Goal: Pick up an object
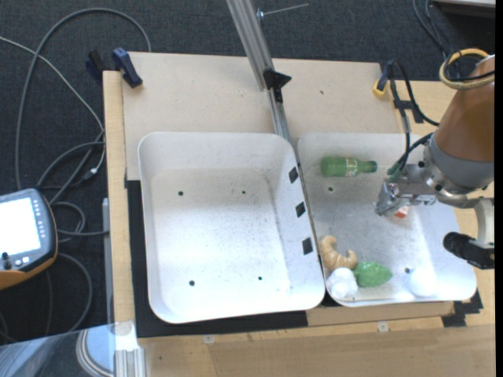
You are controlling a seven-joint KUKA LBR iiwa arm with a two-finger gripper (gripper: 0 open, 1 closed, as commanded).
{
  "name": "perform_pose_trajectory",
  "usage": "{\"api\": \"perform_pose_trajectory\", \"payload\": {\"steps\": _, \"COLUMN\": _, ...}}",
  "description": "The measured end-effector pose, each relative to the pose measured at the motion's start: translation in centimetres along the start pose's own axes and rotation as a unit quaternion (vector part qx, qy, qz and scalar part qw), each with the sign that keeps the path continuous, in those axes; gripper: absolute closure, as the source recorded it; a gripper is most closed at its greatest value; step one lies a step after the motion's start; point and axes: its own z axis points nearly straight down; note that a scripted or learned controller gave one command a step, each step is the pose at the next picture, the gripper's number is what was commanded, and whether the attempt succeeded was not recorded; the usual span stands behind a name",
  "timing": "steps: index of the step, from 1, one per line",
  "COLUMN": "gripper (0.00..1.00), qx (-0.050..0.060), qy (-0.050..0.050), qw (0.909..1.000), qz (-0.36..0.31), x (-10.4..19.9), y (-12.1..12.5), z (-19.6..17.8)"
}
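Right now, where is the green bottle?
The green bottle lies on its side near the far wall of the right bin, up and left of the gripper.

High slanted overhead view of both bins point(157, 163)

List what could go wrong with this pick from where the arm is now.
1. The gripper sits over a small red and white object that is mostly hidden beneath it, so a grasp could miss or only clip it.
2. The green bottle lies on its side close by; a bump might roll it.
3. The other items are crowded at the right bin's near rim, which may make them awkward to grasp.
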Motion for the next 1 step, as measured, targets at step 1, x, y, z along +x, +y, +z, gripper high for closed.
{"api": "perform_pose_trajectory", "payload": {"steps": 1, "gripper": 1.0, "qx": 0.001, "qy": 0.0, "qw": 1.0, "qz": 0.0, "x": 0.01, "y": 0.18, "z": -3.94}}
